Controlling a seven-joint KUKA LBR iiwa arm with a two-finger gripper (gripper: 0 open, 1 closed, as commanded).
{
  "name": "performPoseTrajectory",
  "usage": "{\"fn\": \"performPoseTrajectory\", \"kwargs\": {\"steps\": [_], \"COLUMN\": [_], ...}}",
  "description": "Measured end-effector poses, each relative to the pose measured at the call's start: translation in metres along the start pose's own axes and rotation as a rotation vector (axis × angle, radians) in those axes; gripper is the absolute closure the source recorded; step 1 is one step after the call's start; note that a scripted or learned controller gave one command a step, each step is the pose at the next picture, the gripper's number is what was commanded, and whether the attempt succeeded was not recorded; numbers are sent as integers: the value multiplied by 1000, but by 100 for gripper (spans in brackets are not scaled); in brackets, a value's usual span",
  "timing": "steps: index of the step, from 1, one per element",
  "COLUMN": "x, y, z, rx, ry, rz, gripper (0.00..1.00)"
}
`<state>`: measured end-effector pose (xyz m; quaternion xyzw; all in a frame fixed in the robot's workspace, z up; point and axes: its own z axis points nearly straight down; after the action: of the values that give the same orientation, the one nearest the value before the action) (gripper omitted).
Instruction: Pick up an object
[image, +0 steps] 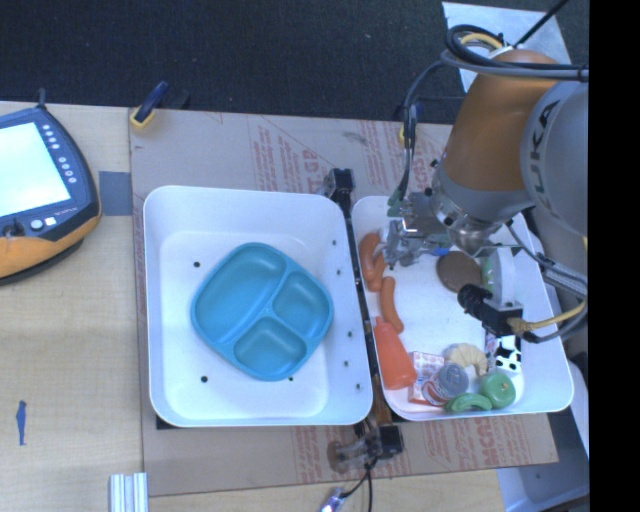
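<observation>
My gripper (398, 243) hangs over the upper left part of the right bin (440, 310), its metal fingers pointing down just right of an orange sausage-shaped toy (371, 257). Nothing shows between the fingers. Below it lie a second orange sausage (390, 304), an orange bottle-shaped toy (392, 358), a red-and-white packet (424, 378), a grey round lid (451, 380), a cream-coloured lump (464, 355), a green ring (480, 397) and a black-and-white toy (508, 355). A brown disc (457, 271) lies beneath the wrist.
The left bin (170, 300) holds a blue divided plate (262, 310). A black clamp (341, 184) sits at the top of the seam between the bins, another (372, 443) at the bottom. A tablet pendant (40, 190) rests at far left.
</observation>
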<state>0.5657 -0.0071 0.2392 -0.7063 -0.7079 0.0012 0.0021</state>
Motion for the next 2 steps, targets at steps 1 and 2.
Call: {"fn": "performPoseTrajectory", "kwargs": {"steps": [1,2], "x": [0,-77], "y": [0,-26], "z": [0,48], "rx": [1,-1], "ry": [0,-2], "rz": [0,-1], "gripper": [0,0]}}
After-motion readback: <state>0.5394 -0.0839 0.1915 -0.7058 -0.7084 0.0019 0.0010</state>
